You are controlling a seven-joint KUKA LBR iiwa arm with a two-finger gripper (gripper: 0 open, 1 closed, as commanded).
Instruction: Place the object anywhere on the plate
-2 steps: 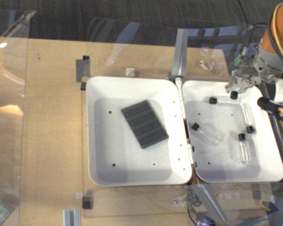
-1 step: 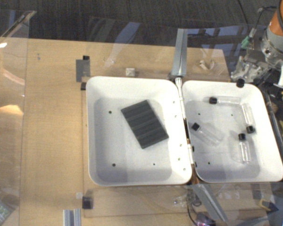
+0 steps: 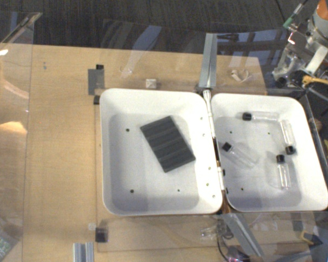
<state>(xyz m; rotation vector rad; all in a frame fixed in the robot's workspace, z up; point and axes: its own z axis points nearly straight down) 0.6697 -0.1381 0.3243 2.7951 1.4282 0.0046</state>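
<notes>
The arm is sitting at the upper right, off the bins, its pincer [image 3: 295,64] hanging over the bench [image 3: 54,146] beyond the right bin [image 3: 311,201]; the clutter there is hiding the tips, so I cannot tell how it is set. Four clear vials with black caps are lying in the right bin, one vial [image 3: 238,153] nearest the divider. The dark ribbed plate [image 3: 167,143] is lying tilted in the left bin [image 3: 115,201]. The step looks like the approach before any pick. Next the arm should be dropping onto one vial, probably gripping across its barrel.
</notes>
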